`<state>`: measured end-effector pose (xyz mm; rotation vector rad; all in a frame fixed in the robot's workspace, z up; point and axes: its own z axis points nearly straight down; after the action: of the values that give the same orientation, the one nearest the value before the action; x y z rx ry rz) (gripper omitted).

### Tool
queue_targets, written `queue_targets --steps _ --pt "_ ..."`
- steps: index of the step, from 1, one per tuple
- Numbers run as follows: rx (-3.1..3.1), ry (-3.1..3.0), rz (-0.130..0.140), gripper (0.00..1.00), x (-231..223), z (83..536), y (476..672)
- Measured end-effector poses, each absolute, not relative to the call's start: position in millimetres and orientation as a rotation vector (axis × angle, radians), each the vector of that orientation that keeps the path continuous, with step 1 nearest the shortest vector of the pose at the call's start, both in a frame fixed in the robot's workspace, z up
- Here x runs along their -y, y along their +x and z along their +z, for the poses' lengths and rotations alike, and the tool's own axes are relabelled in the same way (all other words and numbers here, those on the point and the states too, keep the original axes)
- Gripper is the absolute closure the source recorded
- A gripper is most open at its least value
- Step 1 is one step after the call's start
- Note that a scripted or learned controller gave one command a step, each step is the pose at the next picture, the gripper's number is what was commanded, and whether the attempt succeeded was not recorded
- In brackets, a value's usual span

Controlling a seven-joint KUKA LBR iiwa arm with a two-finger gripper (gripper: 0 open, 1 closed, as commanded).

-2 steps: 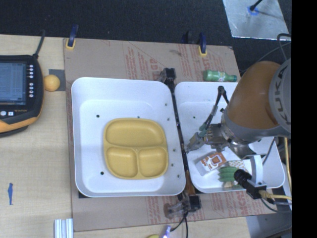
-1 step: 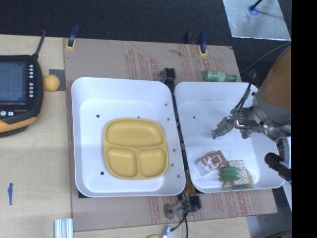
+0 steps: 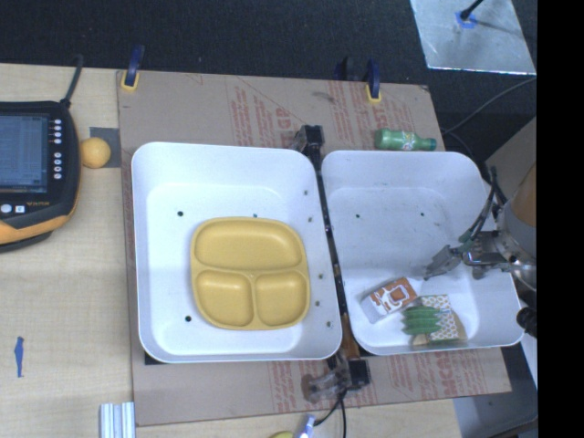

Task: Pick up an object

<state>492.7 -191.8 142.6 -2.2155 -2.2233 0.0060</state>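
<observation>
Camera view: packet print unreadable

White bins: two, a left bin and a right bin
Yellow trays with three parts: one, in the left bin
Small packets: two in the right bin, an orange and white packet and maybe a green packet, but it is blurry
Green bottles: one, lying behind the right bin
Yellow balls: one
Hand-held screens: one
Blue clamps: two, a left clamp and a right clamp
</observation>
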Motion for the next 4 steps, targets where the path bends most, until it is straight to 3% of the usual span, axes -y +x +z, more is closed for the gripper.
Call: queue_targets --steps 1,2,3,4 --pt "2.223 -2.217 0.001 0.0 211.5 91.3 586.6" --pt "2.226 -2.217 0.001 0.0 167.0 235.5 497.2" --pt "2.226 -2.213 0.004 0.0 69.5 191.3 505.7" --pt "2.227 -2.213 0.003 0.0 114.1 103.0 479.4"
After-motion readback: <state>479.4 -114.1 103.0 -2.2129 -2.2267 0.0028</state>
